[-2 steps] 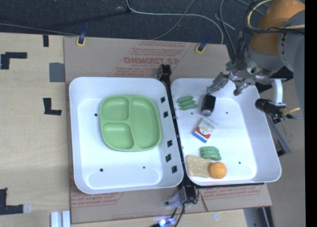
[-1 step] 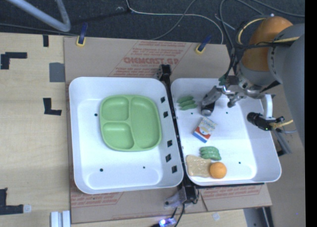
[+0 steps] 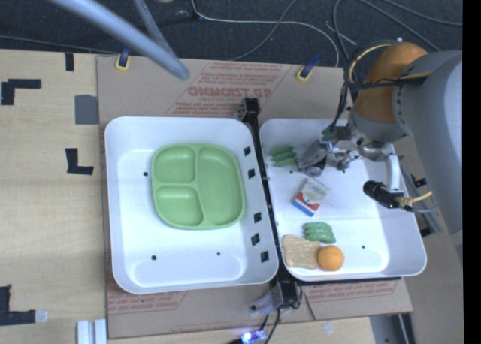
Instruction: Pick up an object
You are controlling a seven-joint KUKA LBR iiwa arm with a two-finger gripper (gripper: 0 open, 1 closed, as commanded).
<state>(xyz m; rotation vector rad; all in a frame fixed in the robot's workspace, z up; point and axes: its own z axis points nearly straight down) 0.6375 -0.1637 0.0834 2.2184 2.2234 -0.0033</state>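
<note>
Two white bins sit on cardboard; the left bin (image 3: 120,185) holds a green divided plate (image 3: 198,185). Over the right bin (image 3: 398,248), the gripper (image 3: 319,156) hovers, grip state hard to tell. Just below it lies a small carton (image 3: 310,196); beside it, green pods (image 3: 283,156); farther below, an orange (image 3: 330,258).

Two white bins sit side by side: a left bin (image 3: 128,185) and a right bin (image 3: 402,248). The left bin holds one green divided plate (image 3: 198,186). The right bin holds five loose items: one small red, white and blue carton (image 3: 310,195), one orange ball (image 3: 330,258), one pale slice of bread (image 3: 299,251), one green leafy piece (image 3: 319,230) near the bread, and one green bean-like piece (image 3: 282,156) at the far left corner.
</note>
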